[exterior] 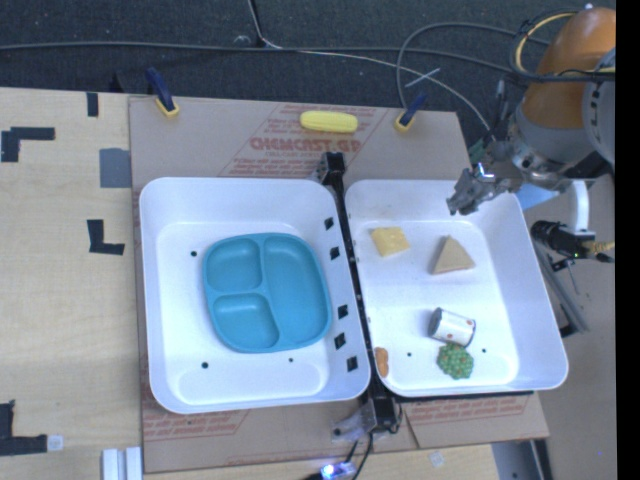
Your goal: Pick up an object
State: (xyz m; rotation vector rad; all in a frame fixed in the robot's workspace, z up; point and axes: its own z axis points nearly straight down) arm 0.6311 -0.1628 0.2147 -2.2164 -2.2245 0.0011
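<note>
Desk, right bin [520, 268]: tan wedge [452, 256] mid-bin, pale, triangular. End effector [466, 200] at its 12 o'clock, apart; grip state unclear.

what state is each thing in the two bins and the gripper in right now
blue divided tray: flat in the left bin, nothing in its compartments
yellow square piece: lying flat in the right bin
tan wedge: resting alone, untouched
small white can: tipped on its side
green clump: just below the can, close against it
gripper: over the right bin's upper edge, holding nothing visible
</note>
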